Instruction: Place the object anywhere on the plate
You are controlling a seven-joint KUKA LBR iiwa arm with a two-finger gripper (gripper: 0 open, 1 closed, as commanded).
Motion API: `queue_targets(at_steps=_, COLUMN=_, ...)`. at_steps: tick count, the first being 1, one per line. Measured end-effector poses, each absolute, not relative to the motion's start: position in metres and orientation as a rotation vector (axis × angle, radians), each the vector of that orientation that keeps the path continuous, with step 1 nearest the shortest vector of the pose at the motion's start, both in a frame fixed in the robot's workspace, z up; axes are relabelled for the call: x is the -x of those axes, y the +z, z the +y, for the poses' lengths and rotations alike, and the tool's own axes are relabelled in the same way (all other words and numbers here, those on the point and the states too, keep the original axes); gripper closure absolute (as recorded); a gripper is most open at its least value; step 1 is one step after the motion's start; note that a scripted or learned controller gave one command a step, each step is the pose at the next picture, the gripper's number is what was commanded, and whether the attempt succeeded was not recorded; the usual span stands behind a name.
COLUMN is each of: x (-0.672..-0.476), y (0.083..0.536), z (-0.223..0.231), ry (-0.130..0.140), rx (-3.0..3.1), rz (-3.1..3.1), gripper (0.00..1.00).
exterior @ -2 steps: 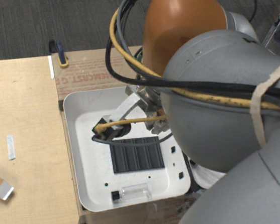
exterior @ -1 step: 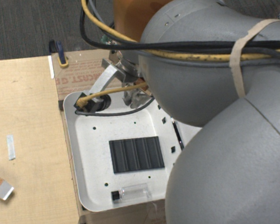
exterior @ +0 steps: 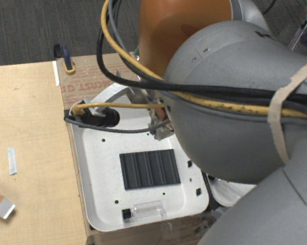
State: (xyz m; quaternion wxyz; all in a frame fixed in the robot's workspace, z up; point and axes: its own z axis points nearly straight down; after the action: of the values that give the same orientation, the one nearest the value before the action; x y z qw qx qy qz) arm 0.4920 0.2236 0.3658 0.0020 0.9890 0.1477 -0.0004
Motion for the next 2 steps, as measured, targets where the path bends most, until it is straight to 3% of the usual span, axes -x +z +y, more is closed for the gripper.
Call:
queue_targets(at_steps=1, x=-0.4781, y=0.3200, z=0.2275, ry=-0.001, rx=-3.123, rz=0.308, gripper=1.00)
queue_targets(at_steps=2, x=-0.4796, y=0.3288, z=0.2245, ry=-0.001, rx=-3.120, rz=0.297, gripper=1.00)
